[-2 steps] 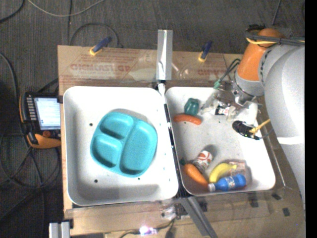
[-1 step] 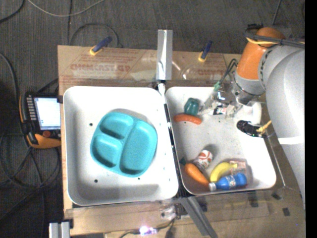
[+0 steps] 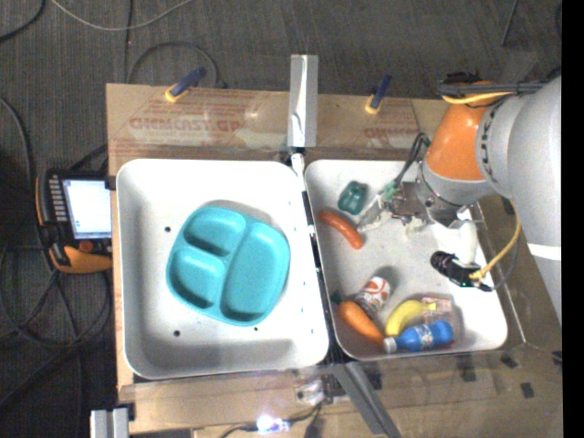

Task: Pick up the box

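camera view: the gripper hangs in the right bin, its grip state unclear. the teal box lies just at its 11 o'clock, a sausage at 7, a banana at 5.

Left bin white, holding turquoise divided tray. Right bin white: teal box, orange-red sausage, orange carrot, yellow banana, blue bottle, red-white can.

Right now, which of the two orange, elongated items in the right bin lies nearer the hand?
The hot dog, at the bin's upper left just beside the hand. The carrot lies farther off, near the bottom by the banana.
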Action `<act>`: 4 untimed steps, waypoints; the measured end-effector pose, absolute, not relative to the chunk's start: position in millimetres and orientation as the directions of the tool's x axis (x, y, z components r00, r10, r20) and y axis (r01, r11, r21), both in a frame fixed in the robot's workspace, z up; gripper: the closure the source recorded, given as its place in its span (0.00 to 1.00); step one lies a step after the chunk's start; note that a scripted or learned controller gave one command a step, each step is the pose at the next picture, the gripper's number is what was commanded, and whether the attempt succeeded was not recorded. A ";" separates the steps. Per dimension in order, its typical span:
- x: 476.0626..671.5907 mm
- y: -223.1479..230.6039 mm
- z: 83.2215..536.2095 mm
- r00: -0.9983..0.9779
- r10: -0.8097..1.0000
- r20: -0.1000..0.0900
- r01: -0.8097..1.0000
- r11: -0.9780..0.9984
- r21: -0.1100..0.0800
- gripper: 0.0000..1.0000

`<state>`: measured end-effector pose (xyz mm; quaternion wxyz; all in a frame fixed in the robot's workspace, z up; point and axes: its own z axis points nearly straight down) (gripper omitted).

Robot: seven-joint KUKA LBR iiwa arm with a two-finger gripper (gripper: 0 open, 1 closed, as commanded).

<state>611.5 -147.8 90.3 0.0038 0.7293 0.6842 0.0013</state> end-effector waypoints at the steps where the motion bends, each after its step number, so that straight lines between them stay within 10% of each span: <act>1: 540.8 -132.5 91.3 0.058 0.998 -0.003 0.998 -0.058 0.012 0.00; 2: 577.0 -102.9 91.0 0.066 0.998 -0.005 0.998 -0.066 0.014 0.00; 3: 635.6 -139.6 88.2 0.250 0.968 0.005 0.968 -0.250 -0.035 0.00; 4: 543.0 -175.3 90.7 0.190 0.982 -0.002 0.982 -0.190 0.009 0.00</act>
